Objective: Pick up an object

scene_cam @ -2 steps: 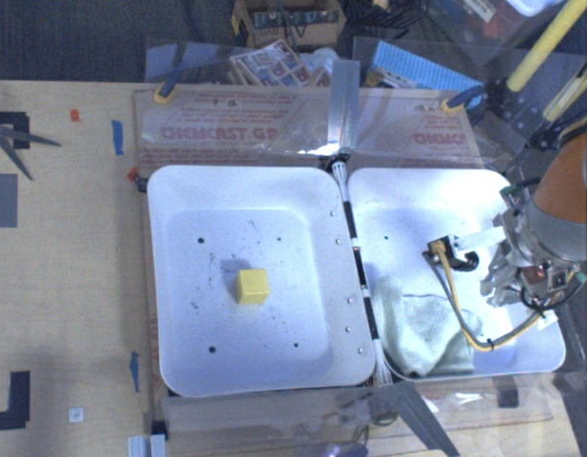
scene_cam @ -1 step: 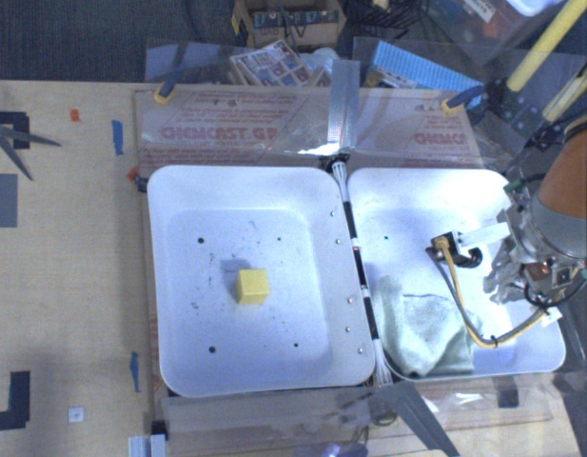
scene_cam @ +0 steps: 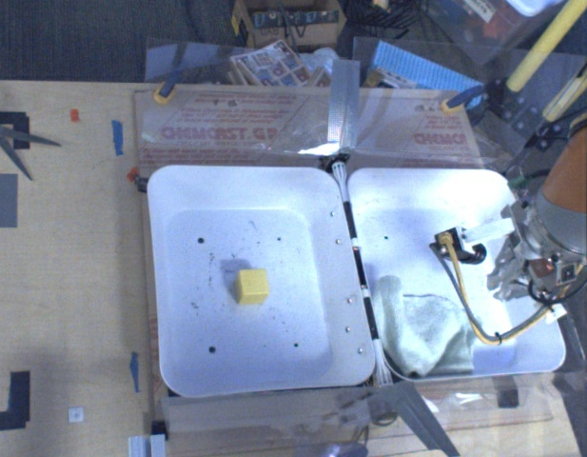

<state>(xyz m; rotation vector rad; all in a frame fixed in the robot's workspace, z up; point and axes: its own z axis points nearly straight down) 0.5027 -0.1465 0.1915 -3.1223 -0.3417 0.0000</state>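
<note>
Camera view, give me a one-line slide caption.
Yellow block sits in the left bin; a pale cloth lies in the right bin near the gripper.

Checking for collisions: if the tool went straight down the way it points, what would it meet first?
Probably the right bin's bare floor. The tool hangs near its right edge; the cloth lies further left, though depth is unclear.
</note>
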